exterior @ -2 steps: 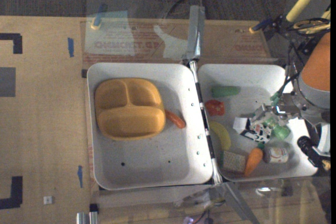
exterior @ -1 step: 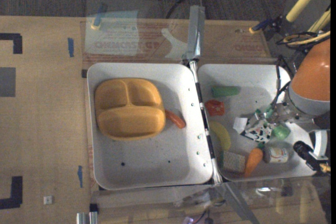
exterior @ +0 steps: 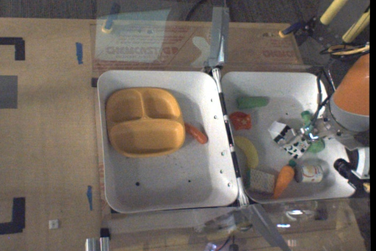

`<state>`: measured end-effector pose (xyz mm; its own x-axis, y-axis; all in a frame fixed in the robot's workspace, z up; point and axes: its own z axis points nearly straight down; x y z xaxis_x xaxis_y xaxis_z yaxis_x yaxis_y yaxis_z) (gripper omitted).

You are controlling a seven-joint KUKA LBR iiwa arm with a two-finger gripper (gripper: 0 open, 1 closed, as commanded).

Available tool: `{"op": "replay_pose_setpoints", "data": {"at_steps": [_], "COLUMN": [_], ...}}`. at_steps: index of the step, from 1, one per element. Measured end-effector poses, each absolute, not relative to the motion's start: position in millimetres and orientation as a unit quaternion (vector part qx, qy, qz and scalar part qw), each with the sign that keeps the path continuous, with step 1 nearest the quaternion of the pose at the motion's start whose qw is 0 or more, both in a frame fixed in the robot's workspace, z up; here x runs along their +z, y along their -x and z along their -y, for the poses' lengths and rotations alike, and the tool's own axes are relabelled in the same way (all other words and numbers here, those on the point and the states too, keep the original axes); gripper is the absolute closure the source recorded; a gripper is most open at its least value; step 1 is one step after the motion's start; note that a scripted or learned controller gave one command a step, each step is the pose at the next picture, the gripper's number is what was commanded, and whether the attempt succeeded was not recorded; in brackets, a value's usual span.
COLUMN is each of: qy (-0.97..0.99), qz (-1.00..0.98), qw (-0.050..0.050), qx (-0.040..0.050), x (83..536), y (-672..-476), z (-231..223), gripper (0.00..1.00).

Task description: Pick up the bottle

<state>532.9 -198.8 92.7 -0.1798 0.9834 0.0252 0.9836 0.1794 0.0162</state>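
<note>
Right white bin (exterior: 258,82): bottle (exterior: 310,171) lying just below-right of the gripper (exterior: 296,141); can't tell whether spread or pinched.

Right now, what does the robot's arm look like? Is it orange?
Partly. The arm coming in from the right has a big rounded orange band above a grey wrist. Below it, the gripper is a small cluster of black and white parts with bits of green, and a thin dark cable curves beside it.
</note>
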Motion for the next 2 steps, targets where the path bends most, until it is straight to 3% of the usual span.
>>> {"op": "replay_pose_setpoints", "data": {"at_steps": [1,2], "qy": [0.641,0.529], "qz": [0.768,0.848], "qw": [0.001,-0.002], "qx": [-0.0151,-0.0006], "x": [104,225], "y": [-534.8,-524.9], "z": [199,223], "gripper": [1.00,1.00]}}
